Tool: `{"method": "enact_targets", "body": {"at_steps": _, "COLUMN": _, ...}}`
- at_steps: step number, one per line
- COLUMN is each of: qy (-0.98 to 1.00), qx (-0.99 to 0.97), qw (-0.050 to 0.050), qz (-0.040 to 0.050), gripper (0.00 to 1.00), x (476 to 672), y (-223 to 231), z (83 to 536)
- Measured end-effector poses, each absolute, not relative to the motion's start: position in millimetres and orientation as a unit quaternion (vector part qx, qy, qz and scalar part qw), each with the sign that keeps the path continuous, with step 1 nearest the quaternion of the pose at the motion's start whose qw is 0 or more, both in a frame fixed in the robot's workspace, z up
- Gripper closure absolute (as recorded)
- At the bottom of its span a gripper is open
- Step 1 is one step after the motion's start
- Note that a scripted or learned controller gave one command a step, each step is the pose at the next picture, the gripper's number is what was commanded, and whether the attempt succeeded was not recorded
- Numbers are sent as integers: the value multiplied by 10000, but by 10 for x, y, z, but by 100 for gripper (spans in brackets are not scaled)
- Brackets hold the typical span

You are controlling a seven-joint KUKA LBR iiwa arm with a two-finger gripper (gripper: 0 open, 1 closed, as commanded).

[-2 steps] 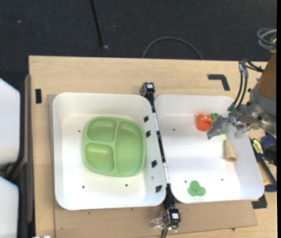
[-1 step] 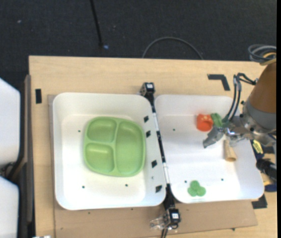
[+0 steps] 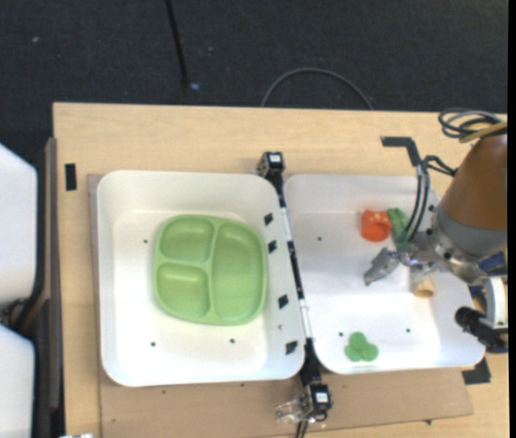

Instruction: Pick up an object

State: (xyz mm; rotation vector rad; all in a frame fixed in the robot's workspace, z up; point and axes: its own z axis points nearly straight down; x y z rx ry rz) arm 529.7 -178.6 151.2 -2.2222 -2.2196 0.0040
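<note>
A pale wooden worktop (image 3: 185, 137) sits on a dark carpeted floor (image 3: 76, 35), where thin black cables (image 3: 174, 27) trail across at twelve o'clock. Two shallow white bins lie side by side on the worktop, joined along a seam with small black clips. The left bin (image 3: 121, 336) carries a green divided plate (image 3: 211, 268) with three compartments, lying flat near its centre. In the right bin (image 3: 331, 208), an orange object (image 3: 375, 224) lies toward one o'clock of the bin's centre, with a small green piece (image 3: 397, 219) touching its right side. A small green clump (image 3: 361, 347) lies apart from these at about six o'clock, close to the bin's near wall. A small tan piece (image 3: 423, 287) lies at about three o'clock, just beside the arm. The grey arm (image 3: 481, 190) with its orange band comes in from three o'clock, and the claw (image 3: 387, 265) hangs over the middle of the right bin, below the orange object and apart from it. The claw's dark fingers look spread a little, with nothing seen between them. White boxes (image 3: 7, 235) stand beside the worktop at nine o'clock, off its left edge.
</note>
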Motion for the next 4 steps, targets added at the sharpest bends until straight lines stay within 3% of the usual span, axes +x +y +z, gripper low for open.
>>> {"method": "enact_targets", "body": {"at_steps": 1, "qy": -7063, "qx": -7079, "qw": 4, "qz": 11, "gripper": 0, "x": 5294, "y": -1796, "z": 988}}
{"method": "enact_targets", "body": {"at_steps": 2, "qy": -7042, "qx": -7100, "qw": -20, "qz": -11, "gripper": 100, "x": 5311, "y": -1803, "z": 1125}}
{"method": "enact_targets", "body": {"at_steps": 4, "qy": -7088, "qx": -7054, "qw": -32, "qz": -15, "gripper": 100, "x": 5269, "y": -1785, "z": 2015}}
